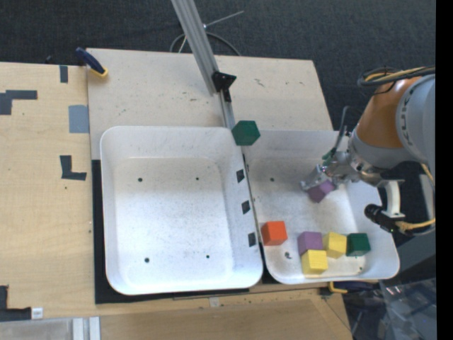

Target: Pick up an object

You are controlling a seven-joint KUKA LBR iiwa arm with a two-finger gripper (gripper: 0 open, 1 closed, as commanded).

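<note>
The gripper [320, 181] hangs over the upper middle of the right bin [283, 151], in the right half of the frame, with a small purple block [322, 190] at its tip. The block looks to sit between the fingertips, so the hand reads as closed on it, though the view is coarse there and I would not swear to a firm hold. The block seems to be just clear of the bin floor, or barely off it; its faint shadow does not settle which.

On that reading the step in hand is the lift: the grasp is made and the block has to come up and away from the bin. The next move calls for a straight, steady rise, keeping the squeeze so the block does not twist out.

The purple block is small and close to cubic, so it has no strong long axis. As held, it sits tilted, one corner pointing down toward the lower left of the frame.

The other candidates lie along the lower edge of the same bin: an orange cube [274, 232] at the lower left, then a purple cube [309, 241], a yellow cube [314, 261], a second yellow cube [336, 244] and a dark green cube [358, 244]. A green cube [245, 132] rests at the top, where the two bins meet. The left bin [113, 190] lies beside the right one.
</note>
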